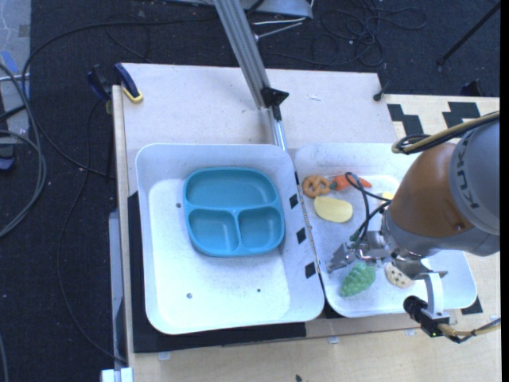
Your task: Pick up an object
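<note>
Your gripper (343,258) hangs low in the right bin (461,297), beside its left wall, just above the green object (359,278); you cannot tell how it is set. If it descends off-centre, it may nudge that piece toward the near wall or catch the speckled piece (393,274) beside it.

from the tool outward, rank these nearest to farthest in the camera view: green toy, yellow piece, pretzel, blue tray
Measured from the tool, low in the right bin:
1. Green toy, just below it in the same bin.
2. Yellow piece, above it, mid bin.
3. Pretzel, higher still, near the bin's upper left.
4. Blue tray, in the left bin, across the divide.
</note>
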Available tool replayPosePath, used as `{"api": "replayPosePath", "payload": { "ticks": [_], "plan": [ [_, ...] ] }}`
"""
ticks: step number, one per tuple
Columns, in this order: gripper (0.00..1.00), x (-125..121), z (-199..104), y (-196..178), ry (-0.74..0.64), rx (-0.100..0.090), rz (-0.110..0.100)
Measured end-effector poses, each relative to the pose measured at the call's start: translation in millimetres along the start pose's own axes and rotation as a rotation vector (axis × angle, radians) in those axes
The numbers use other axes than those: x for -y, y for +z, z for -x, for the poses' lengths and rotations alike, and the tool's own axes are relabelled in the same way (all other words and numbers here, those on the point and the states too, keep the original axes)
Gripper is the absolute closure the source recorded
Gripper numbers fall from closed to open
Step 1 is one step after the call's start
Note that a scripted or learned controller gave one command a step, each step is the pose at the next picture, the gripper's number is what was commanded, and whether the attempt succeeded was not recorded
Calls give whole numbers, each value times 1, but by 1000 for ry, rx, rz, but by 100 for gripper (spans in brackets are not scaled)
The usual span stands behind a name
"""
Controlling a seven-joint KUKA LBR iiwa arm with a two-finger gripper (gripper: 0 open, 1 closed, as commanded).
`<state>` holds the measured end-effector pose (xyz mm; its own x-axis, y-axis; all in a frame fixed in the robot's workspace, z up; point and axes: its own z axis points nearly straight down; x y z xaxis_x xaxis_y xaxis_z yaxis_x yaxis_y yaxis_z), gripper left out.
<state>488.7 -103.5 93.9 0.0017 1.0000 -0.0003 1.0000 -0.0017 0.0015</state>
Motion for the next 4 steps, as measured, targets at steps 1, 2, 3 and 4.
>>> {"api": "replayPosePath", "payload": {
  "ticks": [1,2,3,4],
  "plan": [
    [100,-2,1,-12,2,4,7],
    [100,3,10,-67,0,1,3],
    [100,2,3,-128,-5,1,6],
    [100,1,3,-157,-5,1,4]
  ]
}}
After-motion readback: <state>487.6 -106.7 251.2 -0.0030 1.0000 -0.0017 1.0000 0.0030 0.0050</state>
